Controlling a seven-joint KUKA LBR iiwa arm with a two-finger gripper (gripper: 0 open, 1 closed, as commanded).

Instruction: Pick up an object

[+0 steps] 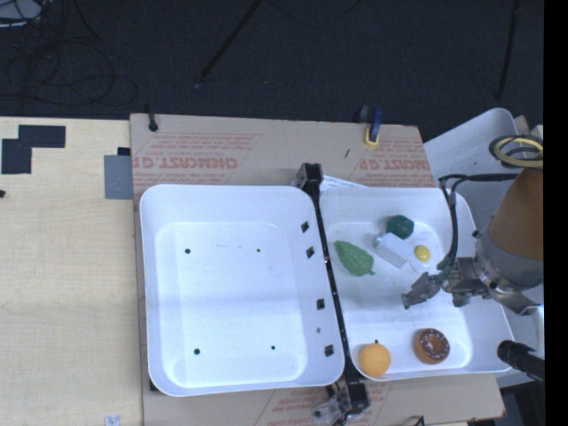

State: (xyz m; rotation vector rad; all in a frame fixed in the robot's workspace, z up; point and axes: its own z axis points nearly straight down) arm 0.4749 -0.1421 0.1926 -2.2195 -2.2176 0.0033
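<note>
Camera view: arm enters from the right, end effector [426,288] low over the right bin [461,353], dark fingers pointing toward the bin's middle. Cannot tell if the end effector is open or closed (too small, too dark), and nothing visibly sits between its tips.

Candidates, placed from the end effector:
- yellow ball [422,254] just above it, touching a white block [390,250].
- dark green object [399,226] farther up, beyond the block.
- light green leaf-shaped piece [354,258] up and to the left, lying apart from the rest.
- brown donut [432,345] below it, near the bin's front wall.
- orange ball [374,359] below-left, tight in the front corner.

Handling guess: all look like light toy food, probably plastic or foam, not fragile. Balls are round and likely to roll or squirt out of a pinch; take across the widest part. Donut is flatter, so pinch across its rim. Leaf piece looks easiest, with free space around it. Left bin [160,238] lies well left.
</note>
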